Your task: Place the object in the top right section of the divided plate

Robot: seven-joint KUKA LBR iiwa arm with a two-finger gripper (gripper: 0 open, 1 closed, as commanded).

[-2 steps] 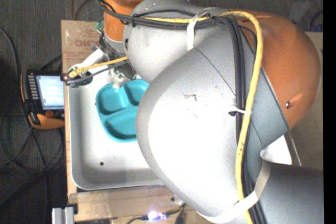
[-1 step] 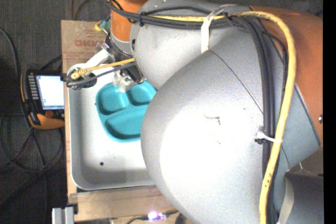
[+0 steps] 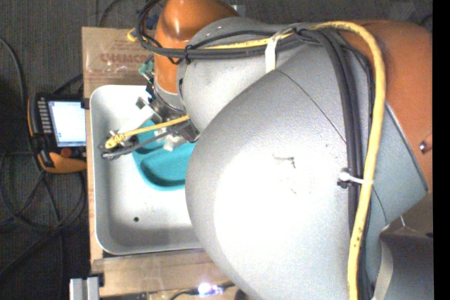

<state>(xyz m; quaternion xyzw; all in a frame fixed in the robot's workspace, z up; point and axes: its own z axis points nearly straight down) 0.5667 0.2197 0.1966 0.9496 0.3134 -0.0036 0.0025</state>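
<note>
The gripper [image 3: 163, 124] is seen low over the white bin [image 3: 112, 214], hanging from the wrist under the orange band [image 3: 186, 21]; whether it is open or closed cannot be told, as the wrist and its cabling cover it. Just beneath it a teal divided plate [image 3: 165, 166] lies in the bin, only part of its rim and one curved hollow being visible; its sections cannot be told apart. A yellow cable [image 3: 144, 131] ending in a dark connector is stretched from the wrist across the bin toward the left wall. The object to be placed cannot be made out.

A cardboard sheet [image 3: 112, 56] lies above the bin, printed with faint reddish lettering too blurred to be read. Left of the bin, an orange-edged handheld pendant [image 3: 60, 126] with a lit screen rests on the dark floor among cables. Much of the scene is blocked by the large grey arm [image 3: 295, 172], along which a yellow hose [image 3: 369, 151] is tied.
</note>
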